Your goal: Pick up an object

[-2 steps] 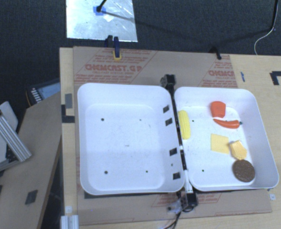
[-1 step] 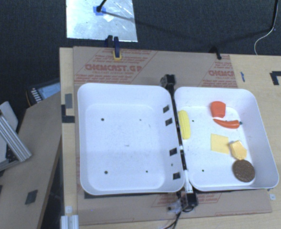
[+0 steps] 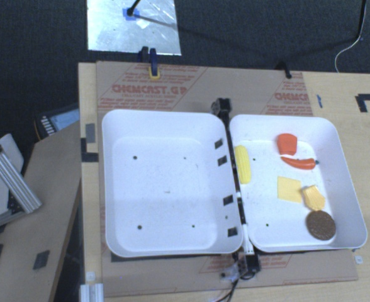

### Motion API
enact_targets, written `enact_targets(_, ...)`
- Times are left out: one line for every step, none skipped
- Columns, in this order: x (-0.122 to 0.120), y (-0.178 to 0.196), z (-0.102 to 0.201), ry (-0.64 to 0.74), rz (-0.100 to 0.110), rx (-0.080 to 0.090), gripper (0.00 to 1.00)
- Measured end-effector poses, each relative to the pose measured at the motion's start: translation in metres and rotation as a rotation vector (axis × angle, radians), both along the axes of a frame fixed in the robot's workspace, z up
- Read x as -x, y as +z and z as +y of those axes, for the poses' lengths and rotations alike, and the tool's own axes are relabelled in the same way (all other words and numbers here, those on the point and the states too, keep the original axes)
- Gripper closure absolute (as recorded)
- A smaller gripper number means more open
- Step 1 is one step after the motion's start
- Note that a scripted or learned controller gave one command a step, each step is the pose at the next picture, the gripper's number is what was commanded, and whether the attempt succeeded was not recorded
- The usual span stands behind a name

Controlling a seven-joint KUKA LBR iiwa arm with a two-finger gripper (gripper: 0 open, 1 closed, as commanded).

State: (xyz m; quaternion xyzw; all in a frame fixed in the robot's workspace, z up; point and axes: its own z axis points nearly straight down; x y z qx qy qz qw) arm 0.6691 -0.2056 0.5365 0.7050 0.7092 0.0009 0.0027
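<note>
The right bin point(image 3: 345, 168) holds several toy food pieces. A yellow corn cob point(image 3: 242, 163) lies along its left wall. An orange block point(image 3: 287, 143) sits near the far side, with a red chili pepper point(image 3: 299, 163) just in front of it. A flat yellow cheese slice point(image 3: 289, 189) lies mid-bin, touching a smaller yellow chunk point(image 3: 313, 197) on its right. A round brown cookie point(image 3: 321, 224) rests near the front right corner.
The left bin point(image 3: 166, 181) stands beside the right one, joined by black clips point(image 3: 225, 162) along the shared wall. Both sit on a cardboard sheet point(image 3: 191, 87). A metal plate point(image 3: 133, 16) lies beyond the bench. An aluminium rail point(image 3: 9, 175) slants at the left.
</note>
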Motion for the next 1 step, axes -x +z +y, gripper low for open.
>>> enact_targets(0.0005, -0.0007, -0.0001, 0.000, 0.002, -0.001, 0.00)
